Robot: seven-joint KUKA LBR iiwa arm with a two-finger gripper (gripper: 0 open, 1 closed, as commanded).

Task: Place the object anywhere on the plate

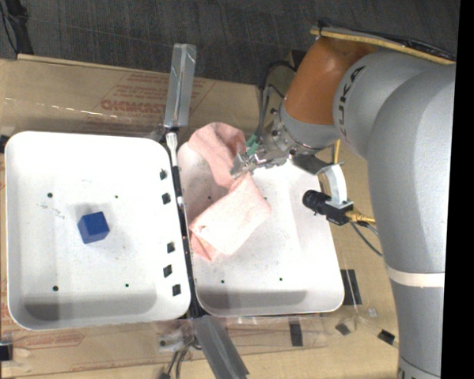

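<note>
Gripper (250, 158) sits low at the back of the right bin (312, 268), touching the pink cloth's (228, 216) upper fold; whether it pinches anything I cannot tell. From there the cloth stretches toward the bin's front-left. A blue cube (93, 226) lies well apart in the left bin (25, 292).

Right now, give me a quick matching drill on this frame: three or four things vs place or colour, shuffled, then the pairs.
Things:
1. blue cube
2. pink cloth
3. claw
4. cardboard sheet

Places or colours:
A. lying under both bins
B. in the left bin
C. in the right bin, crumpled
D. over the top of the cloth

Pairs: 1-B, 2-C, 3-D, 4-A
</note>
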